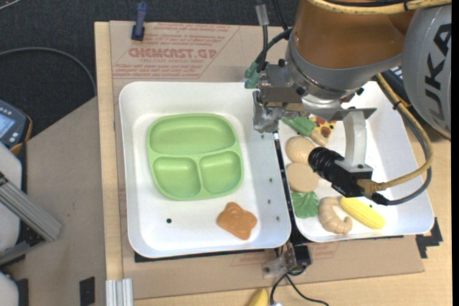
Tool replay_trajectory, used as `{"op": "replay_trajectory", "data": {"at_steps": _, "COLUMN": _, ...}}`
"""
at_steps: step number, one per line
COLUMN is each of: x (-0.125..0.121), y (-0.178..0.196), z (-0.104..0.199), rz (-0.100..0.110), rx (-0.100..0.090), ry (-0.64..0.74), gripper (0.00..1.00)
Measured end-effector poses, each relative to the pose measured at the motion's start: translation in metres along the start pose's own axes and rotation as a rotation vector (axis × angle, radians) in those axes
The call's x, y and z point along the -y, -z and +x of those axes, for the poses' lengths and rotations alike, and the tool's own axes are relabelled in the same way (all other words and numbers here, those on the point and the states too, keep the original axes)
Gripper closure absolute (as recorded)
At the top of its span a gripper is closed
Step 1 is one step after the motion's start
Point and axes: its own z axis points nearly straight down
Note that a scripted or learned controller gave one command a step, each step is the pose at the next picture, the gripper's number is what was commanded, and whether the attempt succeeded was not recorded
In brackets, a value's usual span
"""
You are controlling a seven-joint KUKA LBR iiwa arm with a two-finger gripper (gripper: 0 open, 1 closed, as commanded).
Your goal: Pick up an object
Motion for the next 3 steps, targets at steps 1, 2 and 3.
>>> {"op": "replay_trajectory", "data": {"at_steps": 1, "x": 0.000, "y": 0.010, "z": 0.000, "rz": -0.002, "rx": 0.000, "ry": 0.000, "gripper": 1.00}}
{"op": "replay_trajectory", "data": {"at_steps": 2, "x": -0.001, "y": 0.020, "z": 0.001, "rz": -0.003, "rx": 0.001, "ry": 0.001, "gripper": 1.00}}
{"op": "replay_trajectory", "data": {"at_steps": 3, "x": -0.002, "y": 0.030, "z": 0.001, "rz": -0.005, "rx": 0.001, "ry": 0.001, "gripper": 1.00}}
